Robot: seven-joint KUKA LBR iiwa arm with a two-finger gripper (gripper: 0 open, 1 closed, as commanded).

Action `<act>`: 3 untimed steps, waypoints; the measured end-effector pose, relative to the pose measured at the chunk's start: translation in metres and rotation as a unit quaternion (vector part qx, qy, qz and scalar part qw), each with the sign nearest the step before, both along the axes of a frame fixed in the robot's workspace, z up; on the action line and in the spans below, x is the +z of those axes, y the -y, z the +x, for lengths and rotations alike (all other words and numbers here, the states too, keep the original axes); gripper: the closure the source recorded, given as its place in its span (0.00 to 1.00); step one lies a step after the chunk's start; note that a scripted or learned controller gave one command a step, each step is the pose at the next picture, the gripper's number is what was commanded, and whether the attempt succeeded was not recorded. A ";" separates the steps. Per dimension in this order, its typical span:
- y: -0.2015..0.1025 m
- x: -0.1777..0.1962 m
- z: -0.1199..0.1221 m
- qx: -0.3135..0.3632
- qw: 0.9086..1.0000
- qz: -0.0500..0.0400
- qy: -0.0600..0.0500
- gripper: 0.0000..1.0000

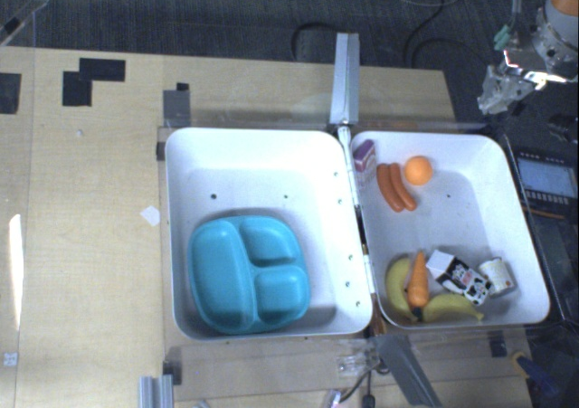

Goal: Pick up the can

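Observation:
A small purple can (pixel 364 156) with a pale top stands upright in the right bin (pixel 507 171), tight against its far left corner. A short white cylinder (pixel 496 275) lies on its side near the bin's front right; I cannot tell whether it is also a can. My gripper (pixel 507 85) hangs outside the bins, beyond the right bin's far right corner and over the dark floor. It is well apart from both objects, with nothing visibly in it.
The right bin also holds two sausages (pixel 395 186), an orange (pixel 417 170), a banana (pixel 434 302), a carrot (pixel 417 279) and a black-and-white box (pixel 460 276). A blue divided plate (pixel 249 275) lies in the left bin (pixel 208 162). A metal post (pixel 346 80) rises between the bins.

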State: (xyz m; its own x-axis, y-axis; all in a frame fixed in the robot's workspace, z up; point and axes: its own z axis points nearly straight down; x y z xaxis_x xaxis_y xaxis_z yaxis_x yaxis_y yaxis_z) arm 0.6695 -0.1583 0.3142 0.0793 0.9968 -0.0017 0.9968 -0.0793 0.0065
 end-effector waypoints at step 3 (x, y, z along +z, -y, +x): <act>0.038 -0.005 0.001 0.185 0.983 -0.001 0.001 1.00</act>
State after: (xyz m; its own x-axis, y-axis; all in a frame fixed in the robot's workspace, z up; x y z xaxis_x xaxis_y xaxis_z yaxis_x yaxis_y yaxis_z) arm 0.6702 -0.1964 0.3087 -0.2887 0.9574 -0.0046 0.9574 0.2888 0.0072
